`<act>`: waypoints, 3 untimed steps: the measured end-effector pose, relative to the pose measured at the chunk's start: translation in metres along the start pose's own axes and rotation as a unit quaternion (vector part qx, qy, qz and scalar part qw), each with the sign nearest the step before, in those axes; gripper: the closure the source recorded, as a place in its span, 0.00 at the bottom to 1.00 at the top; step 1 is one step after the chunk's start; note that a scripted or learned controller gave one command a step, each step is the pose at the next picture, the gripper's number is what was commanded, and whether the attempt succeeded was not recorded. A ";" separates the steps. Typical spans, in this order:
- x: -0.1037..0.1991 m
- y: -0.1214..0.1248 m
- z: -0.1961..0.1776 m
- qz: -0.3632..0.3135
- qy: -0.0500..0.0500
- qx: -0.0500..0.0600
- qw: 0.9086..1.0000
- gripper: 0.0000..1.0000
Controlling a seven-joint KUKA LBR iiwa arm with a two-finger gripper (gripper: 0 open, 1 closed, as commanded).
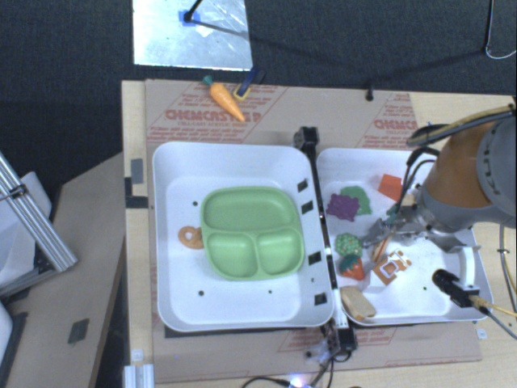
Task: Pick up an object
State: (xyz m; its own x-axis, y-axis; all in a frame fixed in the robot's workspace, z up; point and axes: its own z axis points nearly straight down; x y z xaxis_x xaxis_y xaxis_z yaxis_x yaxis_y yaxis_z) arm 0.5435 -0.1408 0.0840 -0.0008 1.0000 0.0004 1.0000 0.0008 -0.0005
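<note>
Camera view: arm low over the right bin (pixel 460 312), with the jaws (pixel 378 237) among clustered toys; whether they are spread or clenched cannot be told. Nearest candidates are the green ball (pixel 348 243) and red piece (pixel 353 270), just beside the tip; a purple piece (pixel 342 207) lies near. A clean pick probably needs one isolated item centred before lifting, clear of the bin wall.

Dark carpeted floor (pixel 65 71) around a pale wooden bench (pixel 133 120), foil sheet (pixel 192 21) beyond
</note>
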 end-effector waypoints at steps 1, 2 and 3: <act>0.000 0.001 -0.011 0.000 0.000 -0.002 1.000 1.00; 0.003 0.002 -0.075 -0.002 -0.001 -0.004 1.000 1.00; -0.006 0.003 -0.122 -0.002 -0.001 -0.004 1.000 1.00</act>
State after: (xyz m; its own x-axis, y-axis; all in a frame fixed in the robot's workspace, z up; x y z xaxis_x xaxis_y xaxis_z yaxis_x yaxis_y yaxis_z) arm 0.5462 -0.1466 0.2064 -0.0038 1.0000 -0.0021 1.0000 0.0039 0.0066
